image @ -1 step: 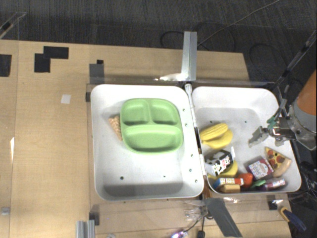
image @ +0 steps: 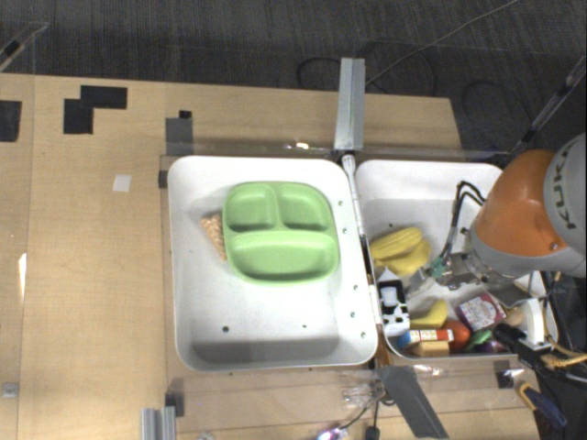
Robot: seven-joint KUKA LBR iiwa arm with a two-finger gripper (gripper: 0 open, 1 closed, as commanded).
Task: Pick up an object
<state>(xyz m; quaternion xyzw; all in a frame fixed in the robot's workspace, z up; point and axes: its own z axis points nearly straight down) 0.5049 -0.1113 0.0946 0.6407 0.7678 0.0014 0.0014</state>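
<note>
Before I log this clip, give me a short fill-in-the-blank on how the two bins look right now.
1. The green divided plate lies in the ____ bin.
2. The plate has ____ compartments.
3. The arm's orange band hangs over the ____ bin.
4. The yellow corn-like toy lies in the ____ bin.

Missing words: left; three; right; right

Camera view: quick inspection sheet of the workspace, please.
Surface: wooden bench bearing left bin and right bin, side by side.
Job's things: yellow corn toy, black-and-white block, red item, pink packet, all in right bin.
Clutter: green divided plate in left bin, a tan item partly under it.
Grippers: gripper low in right bin; finger state unclear.
Cables: black cable on arm; others on floor.
Surroundings: dark carpet.
</note>
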